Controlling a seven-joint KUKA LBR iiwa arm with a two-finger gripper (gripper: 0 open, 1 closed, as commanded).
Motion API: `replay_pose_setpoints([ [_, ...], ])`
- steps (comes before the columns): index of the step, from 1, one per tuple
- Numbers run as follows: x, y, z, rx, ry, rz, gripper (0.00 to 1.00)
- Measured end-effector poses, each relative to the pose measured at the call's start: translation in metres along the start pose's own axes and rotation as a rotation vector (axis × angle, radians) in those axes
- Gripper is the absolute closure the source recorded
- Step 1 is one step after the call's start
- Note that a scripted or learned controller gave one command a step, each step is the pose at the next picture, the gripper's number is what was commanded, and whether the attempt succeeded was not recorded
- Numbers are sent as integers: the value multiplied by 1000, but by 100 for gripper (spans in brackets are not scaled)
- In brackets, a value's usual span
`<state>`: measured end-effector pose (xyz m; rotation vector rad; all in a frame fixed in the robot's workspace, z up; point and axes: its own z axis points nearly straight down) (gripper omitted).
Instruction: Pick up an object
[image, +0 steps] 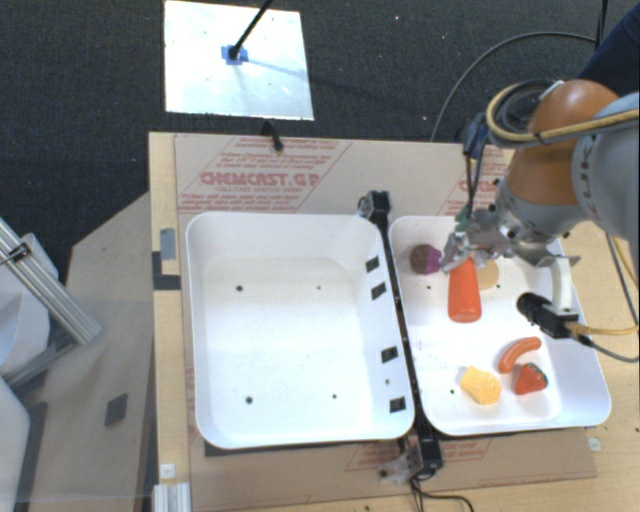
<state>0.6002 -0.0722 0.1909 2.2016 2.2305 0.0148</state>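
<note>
The gripper (466, 250) sits at the carrot's (464, 292) top end, right-centre of the frame; whether it grasps, I cannot tell. The carrot looks light, stiff, smooth; take its middle.

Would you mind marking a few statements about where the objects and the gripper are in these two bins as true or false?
1. The carrot lies in the right bin. True.
2. The purple object lies in the left bin. False: it lies in the right bin, beside the carrot's top end.
3. The gripper is above the right bin, near the carrot's top end. True.
4. The corn piece touches the carrot. False: they lie apart.
5. The sausage lies close to the strawberry. True.
</note>
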Motion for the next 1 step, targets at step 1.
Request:
replay_pose_setpoints([
  [1, 86, 19, 7, 9, 3, -1, 100],
])
